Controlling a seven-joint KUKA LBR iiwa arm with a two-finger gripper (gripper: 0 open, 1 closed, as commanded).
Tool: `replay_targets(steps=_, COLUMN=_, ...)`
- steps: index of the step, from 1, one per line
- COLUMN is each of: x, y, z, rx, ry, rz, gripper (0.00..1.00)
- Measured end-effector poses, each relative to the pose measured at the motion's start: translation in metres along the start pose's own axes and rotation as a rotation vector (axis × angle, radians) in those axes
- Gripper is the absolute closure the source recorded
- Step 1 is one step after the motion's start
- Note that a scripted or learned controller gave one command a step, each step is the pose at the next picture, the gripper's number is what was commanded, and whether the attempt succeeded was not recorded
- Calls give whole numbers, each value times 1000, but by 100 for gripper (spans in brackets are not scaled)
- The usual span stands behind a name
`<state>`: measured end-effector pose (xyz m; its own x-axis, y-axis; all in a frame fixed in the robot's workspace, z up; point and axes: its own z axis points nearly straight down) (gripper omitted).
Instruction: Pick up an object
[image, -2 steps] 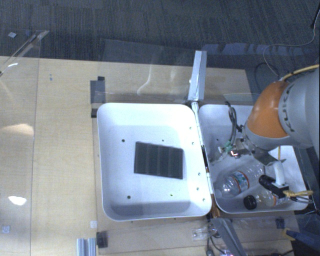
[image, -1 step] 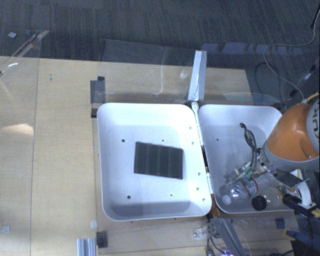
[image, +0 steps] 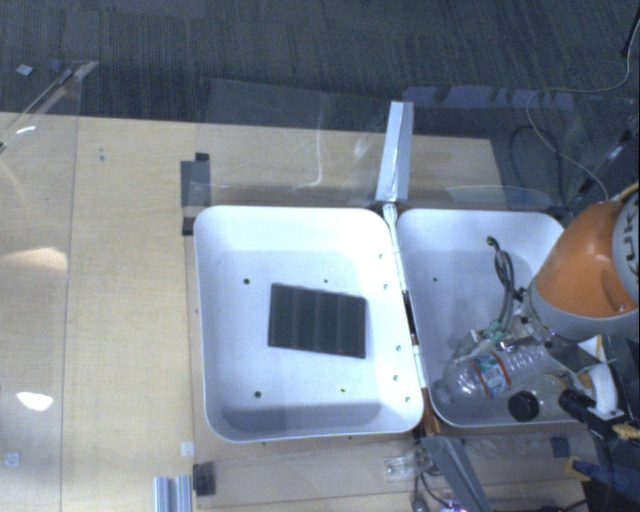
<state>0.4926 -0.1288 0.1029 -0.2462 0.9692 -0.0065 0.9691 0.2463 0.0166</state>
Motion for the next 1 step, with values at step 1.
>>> replay_targets(steps=1, x=29, y=7, z=12, rx=-1, ry=-1, rz=-105, gripper=0)
